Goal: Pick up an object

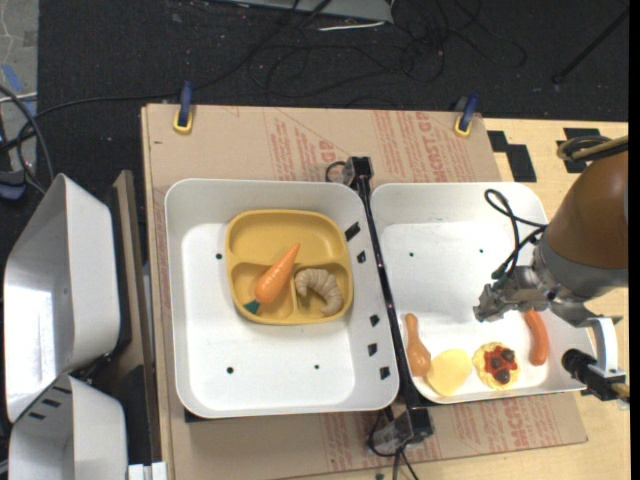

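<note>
In the right bin (pixel 440 228), along its near edge, lie four candidates: one red sausage (pixel 538 336), one small pizza (pixel 497 363), one yellow disc (pixel 451 370) and one orange drumstick (pixel 415 343). The gripper (pixel 500 300) hovers just left of the sausage; I cannot tell its opening, and nothing shows held. Crowding risks a glancing miss. The left bin (pixel 200 368) holds one yellow plate (pixel 250 233) bearing one carrot (pixel 277 274) and one shrimp (pixel 320 288).
</note>
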Controlling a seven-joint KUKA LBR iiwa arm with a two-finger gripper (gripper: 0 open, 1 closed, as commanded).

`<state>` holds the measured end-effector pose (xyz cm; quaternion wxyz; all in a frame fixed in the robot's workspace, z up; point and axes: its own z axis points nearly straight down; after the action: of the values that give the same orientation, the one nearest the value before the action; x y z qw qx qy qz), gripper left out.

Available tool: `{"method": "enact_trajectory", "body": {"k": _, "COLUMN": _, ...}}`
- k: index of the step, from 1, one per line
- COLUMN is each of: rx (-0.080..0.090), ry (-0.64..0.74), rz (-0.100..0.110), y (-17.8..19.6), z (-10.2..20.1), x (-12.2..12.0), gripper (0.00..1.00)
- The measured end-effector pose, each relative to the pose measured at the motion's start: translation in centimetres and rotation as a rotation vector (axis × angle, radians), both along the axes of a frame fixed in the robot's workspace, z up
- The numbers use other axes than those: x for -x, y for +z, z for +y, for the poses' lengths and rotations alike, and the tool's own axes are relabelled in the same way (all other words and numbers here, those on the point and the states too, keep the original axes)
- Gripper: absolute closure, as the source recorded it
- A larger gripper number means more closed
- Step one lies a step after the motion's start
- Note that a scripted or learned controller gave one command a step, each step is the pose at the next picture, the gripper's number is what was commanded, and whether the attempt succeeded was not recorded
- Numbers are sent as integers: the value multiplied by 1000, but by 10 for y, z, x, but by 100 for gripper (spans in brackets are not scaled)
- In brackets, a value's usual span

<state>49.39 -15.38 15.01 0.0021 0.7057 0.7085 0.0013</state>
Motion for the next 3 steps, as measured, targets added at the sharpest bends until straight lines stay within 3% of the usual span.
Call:
{"method": "enact_trajectory", "body": {"k": 1, "rx": 1, "ry": 0, "rz": -2, "y": 61, "z": 6, "x": 1, "gripper": 100}}
{"method": "enact_trajectory", "body": {"k": 2, "rx": -1, "ry": -1, "rz": 4, "y": 61, "z": 6, "x": 0, "gripper": 100}}
{"method": "enact_trajectory", "body": {"k": 3, "rx": -3, "ry": 5, "rz": 2, "y": 72, "z": 60, "x": -5, "gripper": 100}}
